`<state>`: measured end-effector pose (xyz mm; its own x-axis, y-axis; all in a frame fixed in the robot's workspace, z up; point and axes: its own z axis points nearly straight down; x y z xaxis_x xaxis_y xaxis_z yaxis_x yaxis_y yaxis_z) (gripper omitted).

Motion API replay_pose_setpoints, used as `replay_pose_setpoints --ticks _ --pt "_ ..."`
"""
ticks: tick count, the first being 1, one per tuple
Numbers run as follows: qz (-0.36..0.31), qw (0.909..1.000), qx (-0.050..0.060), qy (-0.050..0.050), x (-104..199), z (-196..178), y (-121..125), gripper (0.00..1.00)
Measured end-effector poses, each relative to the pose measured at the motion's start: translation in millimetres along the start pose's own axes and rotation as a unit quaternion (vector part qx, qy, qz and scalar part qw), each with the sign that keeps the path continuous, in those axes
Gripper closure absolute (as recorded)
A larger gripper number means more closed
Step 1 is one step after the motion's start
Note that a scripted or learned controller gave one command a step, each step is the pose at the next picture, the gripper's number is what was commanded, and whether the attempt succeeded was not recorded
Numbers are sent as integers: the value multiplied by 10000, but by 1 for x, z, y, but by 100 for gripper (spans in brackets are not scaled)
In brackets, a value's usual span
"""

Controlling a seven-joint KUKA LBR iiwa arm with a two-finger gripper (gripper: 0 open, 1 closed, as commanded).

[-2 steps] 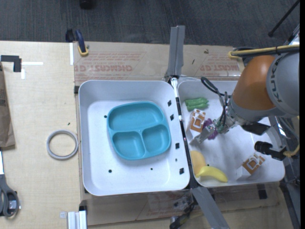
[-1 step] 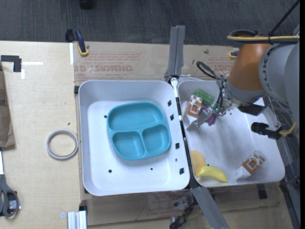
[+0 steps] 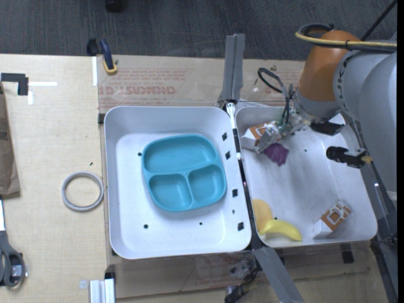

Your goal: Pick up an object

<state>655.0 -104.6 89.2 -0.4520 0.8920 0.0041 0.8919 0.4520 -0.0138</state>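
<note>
My gripper point(image 3: 278, 131) is low in the far left part of the right bin point(image 3: 315, 175), under the arm's orange band. A purple object point(image 3: 276, 153) lies right below the gripper tip, touching or nearly touching it. An orange and white carton point(image 3: 255, 133) sits just to the gripper's left, against the bin's wall. A yellow banana point(image 3: 276, 228) lies in the near left corner of this bin. A small orange and white box point(image 3: 334, 216) rests near the near right corner.
The left bin point(image 3: 126, 169) holds a blue divided plate point(image 3: 184, 172). A metal divider point(image 3: 232, 74) runs between the bins. On the bench to the left lie a grey ring point(image 3: 83, 190) and scissors point(image 3: 11, 264). A black cable point(image 3: 271, 81) loops behind the right bin.
</note>
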Motion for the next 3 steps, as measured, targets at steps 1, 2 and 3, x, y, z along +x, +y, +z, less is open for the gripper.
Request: replay_pose_setpoints --ticks 1,2,3 --pt "29 9999 -14 -106 -11 -15 -4 100" --pt "7 10000 -20 -69 -7 -14 -1 0" --pt "-17 10000 -67 -24 13 -2 -37 0"
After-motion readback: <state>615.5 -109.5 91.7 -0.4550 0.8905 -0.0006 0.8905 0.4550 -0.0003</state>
